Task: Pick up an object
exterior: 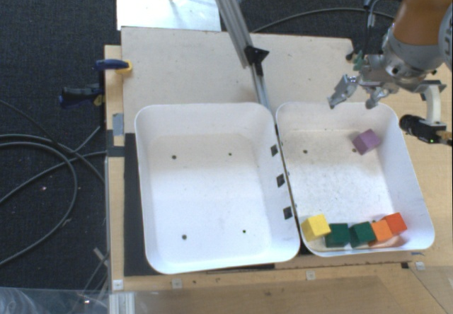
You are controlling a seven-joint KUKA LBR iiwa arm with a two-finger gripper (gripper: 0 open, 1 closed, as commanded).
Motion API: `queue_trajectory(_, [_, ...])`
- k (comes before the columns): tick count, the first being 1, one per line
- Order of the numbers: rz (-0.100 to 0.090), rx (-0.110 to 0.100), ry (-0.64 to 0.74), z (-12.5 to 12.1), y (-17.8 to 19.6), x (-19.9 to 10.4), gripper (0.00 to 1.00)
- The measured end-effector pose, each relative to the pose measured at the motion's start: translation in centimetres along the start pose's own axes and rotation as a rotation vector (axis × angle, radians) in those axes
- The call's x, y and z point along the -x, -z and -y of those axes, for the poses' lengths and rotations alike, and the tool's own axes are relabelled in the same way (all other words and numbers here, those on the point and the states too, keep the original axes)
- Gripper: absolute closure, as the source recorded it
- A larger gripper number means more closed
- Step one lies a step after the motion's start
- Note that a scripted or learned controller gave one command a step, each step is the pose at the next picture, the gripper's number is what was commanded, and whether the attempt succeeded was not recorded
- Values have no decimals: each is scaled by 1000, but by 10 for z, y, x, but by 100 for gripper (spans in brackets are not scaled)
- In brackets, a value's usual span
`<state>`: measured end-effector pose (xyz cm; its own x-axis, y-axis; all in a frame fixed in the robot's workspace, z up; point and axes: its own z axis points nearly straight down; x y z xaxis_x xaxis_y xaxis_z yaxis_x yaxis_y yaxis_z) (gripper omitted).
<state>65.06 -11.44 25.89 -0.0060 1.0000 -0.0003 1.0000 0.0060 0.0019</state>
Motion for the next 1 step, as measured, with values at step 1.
queue_trajectory(1, [3,1,-11,45,30,66,0])
